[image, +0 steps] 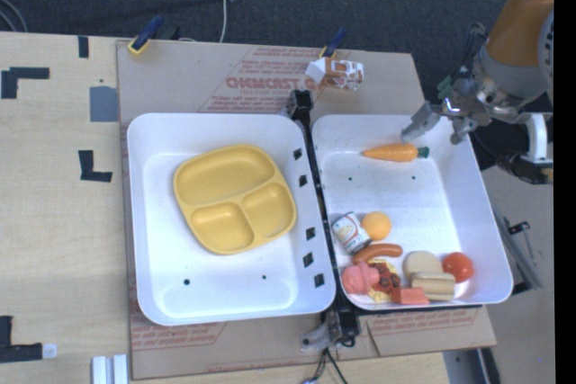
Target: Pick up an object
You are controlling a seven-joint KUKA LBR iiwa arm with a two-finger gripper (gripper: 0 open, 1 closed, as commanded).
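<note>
Cardboard (261, 81) printed with red lettering lies under both bins, well to the left of the gripper (439, 126); the writing looks like "CHEMCAST", though the slant makes it hard to be sure. Its far edge is pinned by two clamps with blue handles (144, 33). The left bin (144, 193), far to the gripper's left, carries a yellow divided plate (234, 196) with three compartments. The right bin (423, 193) sits just below and left of the gripper, whose two grey fingers (421, 121) stand spread apart over the bin's far right corner with nothing between them. An orange carrot (392, 153) lies on its side just below the fingers, its green end pointing right, apart from them. Toward the near edge, well below the gripper, toy foods crowd together: a small can (349, 232) with a label too small to read, an orange ball (376, 224), a sausage (378, 252), a pink piece (357, 279), a bread slice (421, 263) and a tomato (458, 265). A small labelled box (337, 72) rests on the cardboard beyond the bins, left of the gripper.
</note>
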